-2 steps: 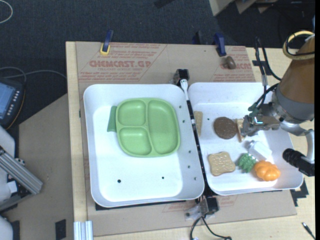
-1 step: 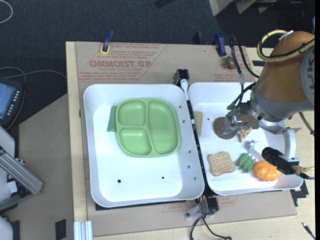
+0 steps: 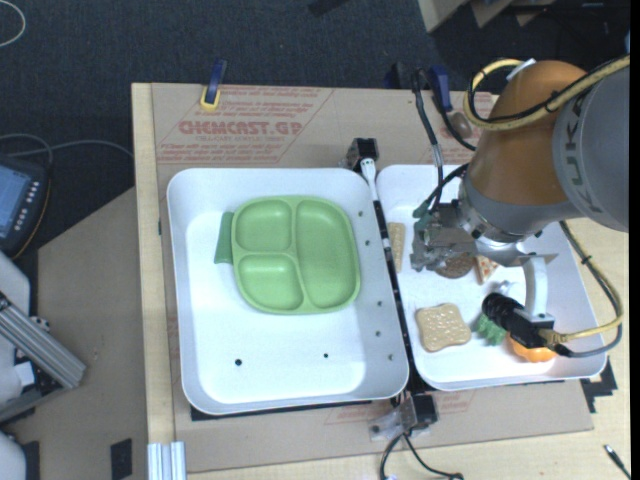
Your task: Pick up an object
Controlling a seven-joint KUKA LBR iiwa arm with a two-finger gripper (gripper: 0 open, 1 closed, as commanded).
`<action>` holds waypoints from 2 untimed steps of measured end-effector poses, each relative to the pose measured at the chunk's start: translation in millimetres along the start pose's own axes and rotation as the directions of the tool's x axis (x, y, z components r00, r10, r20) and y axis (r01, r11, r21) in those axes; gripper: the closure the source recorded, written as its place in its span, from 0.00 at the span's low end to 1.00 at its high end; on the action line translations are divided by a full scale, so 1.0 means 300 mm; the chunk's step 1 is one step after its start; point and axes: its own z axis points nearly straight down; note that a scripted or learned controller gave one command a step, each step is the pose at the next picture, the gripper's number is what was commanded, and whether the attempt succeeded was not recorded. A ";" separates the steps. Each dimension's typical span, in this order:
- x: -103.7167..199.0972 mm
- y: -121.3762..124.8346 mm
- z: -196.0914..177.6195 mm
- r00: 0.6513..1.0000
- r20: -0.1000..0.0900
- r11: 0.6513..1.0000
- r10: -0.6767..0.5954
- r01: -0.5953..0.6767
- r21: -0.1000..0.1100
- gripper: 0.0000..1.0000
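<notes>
My gripper (image 3: pixel 434 251) hangs low over the left half of the right bin (image 3: pixel 575 268). Just under and to the right of it lies a brown round thing (image 3: pixel 458 266), partly hidden by the gripper. A tan square cracker-like piece (image 3: pixel 442 326) lies toward the front of that bin. A narrow tan piece (image 3: pixel 397 244) rests by the bin's left wall. A green thing (image 3: pixel 490 331) and an orange thing (image 3: pixel 533 352) sit at the front right, and a small orange-tan bit (image 3: pixel 487 268) peeks out from under the wrist.
The left bin (image 3: pixel 205 318) holds a green divided plate (image 3: pixel 297 254) with a darker green thing (image 3: pixel 223 238) tucked under its left edge. The arm covers the right bin's back and right side. A raised divider (image 3: pixel 385 268) separates the bins.
</notes>
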 end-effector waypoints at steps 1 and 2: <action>0.173 0.039 -0.061 1.000 0.000 1.000 -0.002 0.002 -0.006 1.00; 0.220 0.002 -0.068 1.000 0.001 1.000 0.003 -0.003 0.000 1.00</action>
